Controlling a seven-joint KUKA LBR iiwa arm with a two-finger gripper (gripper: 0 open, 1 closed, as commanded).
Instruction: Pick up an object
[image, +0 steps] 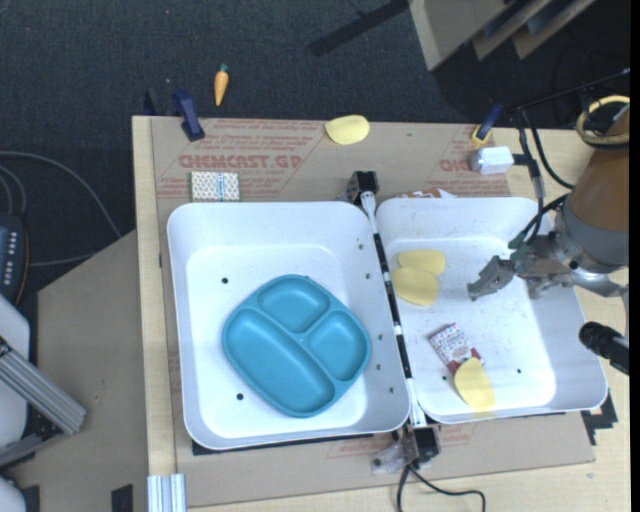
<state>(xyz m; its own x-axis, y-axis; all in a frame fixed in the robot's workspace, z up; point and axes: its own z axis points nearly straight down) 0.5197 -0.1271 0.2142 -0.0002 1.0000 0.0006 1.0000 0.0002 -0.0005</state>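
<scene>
Dark carpet floor around a wooden table (300, 150) with red print on top. Two white bins side by side on it: left bin (190, 300), right bin (560, 380).

Left bin holds a blue tray (295, 345) with three compartments, sitting roughly centre, slightly rotated.

Right bin contents: two yellow pieces (417, 277) overlapping near the left wall, a red-white packet (451, 343) lower middle, another yellow piece (474, 385) just below the packet, touching or nearly so.

Arm enters from the right, orange band (605, 190) up top. Fingers (492, 280) hang over the upper middle of the right bin, right of the two yellow pieces, apart from them. Nothing between the fingers; can't tell if they're spread or closed, they read as one dark blob from this angle.

Outside the bins on the table: a yellow piece (347, 129) at the far edge, a patterned sachet (215, 185) by the left bin's far corner, blue clamp (186, 113) far left, white block (494, 158) far right. Small carrot toy (221, 85) on the carpet beyond the table
</scene>
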